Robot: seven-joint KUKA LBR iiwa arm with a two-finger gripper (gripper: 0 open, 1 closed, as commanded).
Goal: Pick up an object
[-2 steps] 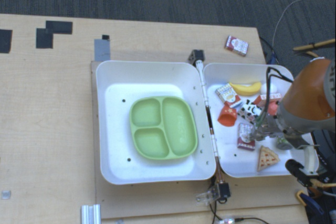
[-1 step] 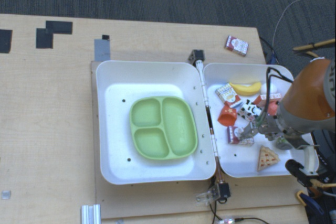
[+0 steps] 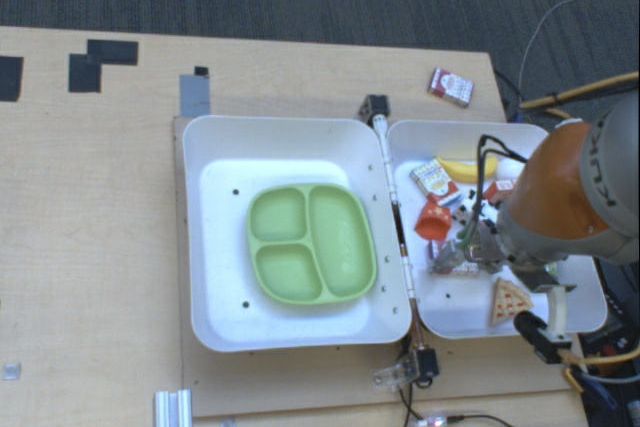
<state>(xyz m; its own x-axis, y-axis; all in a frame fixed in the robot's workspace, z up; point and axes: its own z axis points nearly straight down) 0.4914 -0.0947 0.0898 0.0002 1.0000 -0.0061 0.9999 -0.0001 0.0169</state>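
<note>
My gripper (image 3: pixel 452 258) is low inside the right bin (image 3: pixel 450 315), near its left-middle part. A red cup (image 3: pixel 433 219) lies just above it and looks close to touching. Further back in that bin lie a small white carton (image 3: pixel 431 177) and a yellow banana (image 3: pixel 459 169). A pizza-slice toy (image 3: pixel 508 301) rests to the right of the gripper, near the bin's front. The orange band of the arm (image 3: pixel 548 190) hides the bin's right half. Whether anything sits in the gripper is hidden.
The left bin (image 3: pixel 215 215) holds a green divided plate (image 3: pixel 310 243). A small red box (image 3: pixel 452 87) lies on the bench behind the right bin. Clamps and cables sit along the ridge between the bins (image 3: pixel 392 205).
</note>
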